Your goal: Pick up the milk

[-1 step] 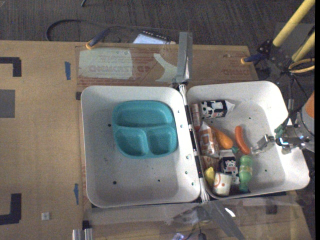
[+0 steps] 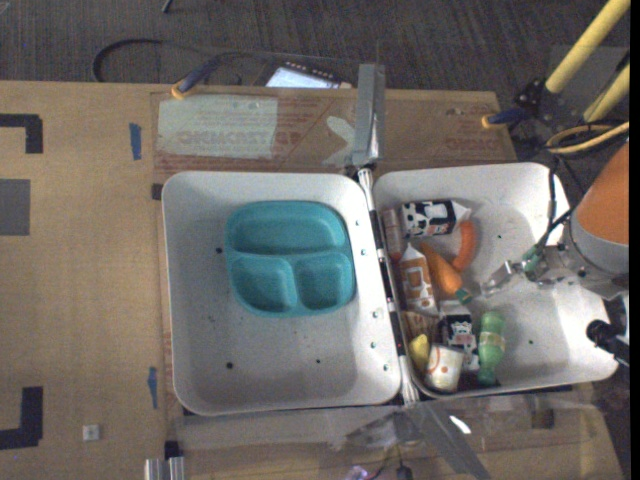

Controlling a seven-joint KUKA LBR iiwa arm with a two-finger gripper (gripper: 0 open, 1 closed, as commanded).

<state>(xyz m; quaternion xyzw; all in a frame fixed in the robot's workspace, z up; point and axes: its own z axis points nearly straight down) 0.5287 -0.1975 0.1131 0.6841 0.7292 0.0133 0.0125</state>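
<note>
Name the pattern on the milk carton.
Black-and-white cow patches on the milk, seen in the camera view.

Glossy printed milk carton (image 2: 433, 218); matt teal plastic tray (image 2: 290, 256); cardboard bench (image 2: 80, 298).

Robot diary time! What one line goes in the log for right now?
phase: approach | gripper: over right bin, beside carrot | milk: lying at bin's far side, untouched | teal tray: in left bin

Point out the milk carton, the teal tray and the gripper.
milk carton (image 2: 431, 218): camera view, on its cow-patterned side, lying at the back of the right bin.
teal tray (image 2: 290, 256): camera view, on the ridge between its compartments, left bin.
gripper (image 2: 497, 279): camera view, at its tip, over the right bin.
</note>
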